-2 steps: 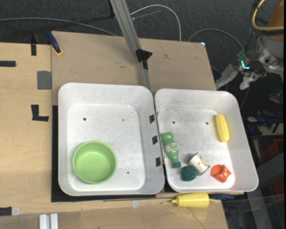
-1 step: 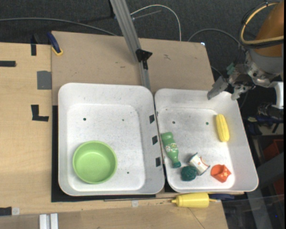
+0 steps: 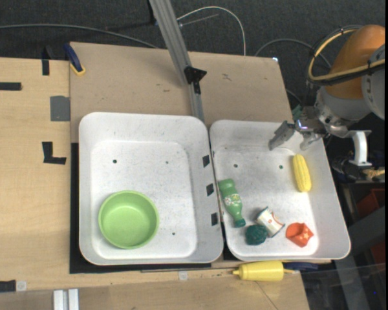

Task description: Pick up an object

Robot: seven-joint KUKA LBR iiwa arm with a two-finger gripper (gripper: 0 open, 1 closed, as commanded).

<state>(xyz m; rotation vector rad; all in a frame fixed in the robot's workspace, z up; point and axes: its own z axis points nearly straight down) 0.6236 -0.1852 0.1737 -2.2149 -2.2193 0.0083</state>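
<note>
Yellow corn [image 3: 301,172] lay just near of gripper [image 3: 291,138], long axis running far-to-near; fingers looked apart, nothing btwn them; arm hung at right bin [image 3: 323,237] far edge.

Two white bins [image 3: 145,124], faintly speckled with dark dots, sit on a tan wooden bench [image 3: 26,173] marked with black tape pieces. A lime green bowl [image 3: 128,219] is in the left bin. The right bin holds a yellow corn cob [image 3: 301,172], a green bottle [image 3: 231,202] with a pale label, a dark green lump [image 3: 256,235], a white cup [image 3: 269,219] with red trim, and a red-orange block [image 3: 299,234]. A yellow bottle [image 3: 261,271] lies on the bench. The arm [image 3: 352,57] is grey with orange.
</note>
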